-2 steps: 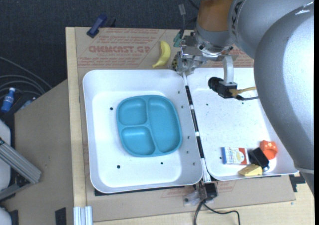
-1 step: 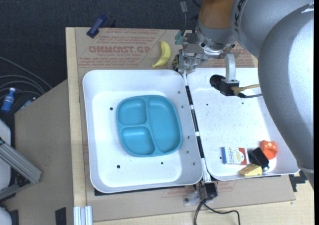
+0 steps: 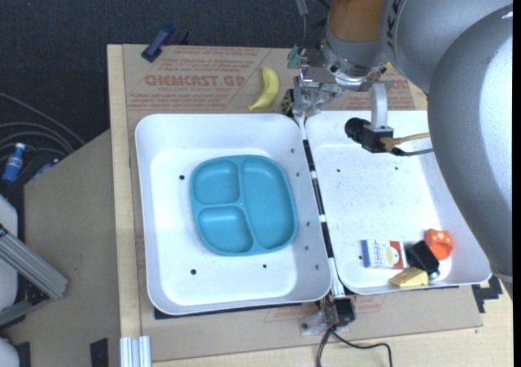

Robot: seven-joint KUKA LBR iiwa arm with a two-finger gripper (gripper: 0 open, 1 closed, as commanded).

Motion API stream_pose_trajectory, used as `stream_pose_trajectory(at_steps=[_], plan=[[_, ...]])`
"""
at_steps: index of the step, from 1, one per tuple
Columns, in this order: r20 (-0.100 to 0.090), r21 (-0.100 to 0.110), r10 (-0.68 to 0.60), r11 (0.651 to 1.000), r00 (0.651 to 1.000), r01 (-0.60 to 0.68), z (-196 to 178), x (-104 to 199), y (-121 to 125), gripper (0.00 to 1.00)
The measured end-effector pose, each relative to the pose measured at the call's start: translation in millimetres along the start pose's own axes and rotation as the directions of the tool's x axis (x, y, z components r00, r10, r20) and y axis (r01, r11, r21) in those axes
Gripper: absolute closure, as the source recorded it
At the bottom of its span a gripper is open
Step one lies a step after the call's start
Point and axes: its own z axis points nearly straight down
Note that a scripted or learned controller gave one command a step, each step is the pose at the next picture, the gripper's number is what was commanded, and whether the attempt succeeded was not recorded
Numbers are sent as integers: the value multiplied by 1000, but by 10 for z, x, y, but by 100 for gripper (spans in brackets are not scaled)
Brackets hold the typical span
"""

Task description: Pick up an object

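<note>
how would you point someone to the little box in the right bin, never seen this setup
Start at the right white bin and go to its near corner, where small things cluster. The box is the flat card with red and blue print, left of the black, orange and yellow pieces.

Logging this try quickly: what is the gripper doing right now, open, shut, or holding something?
Gripper: cannot be told; it sits at the far rim between the two bins, and nothing is seen held in it.
</note>
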Motion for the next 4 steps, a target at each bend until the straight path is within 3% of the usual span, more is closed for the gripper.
stream_pose_trajectory(at_steps=[3, 4], plan=[[-2, 1, 4, 1000, 1000, -4, -352, -100, -6, 100], [-3, 8, 2, 1000, 1000, -2, 150, 451, -689, 100]])
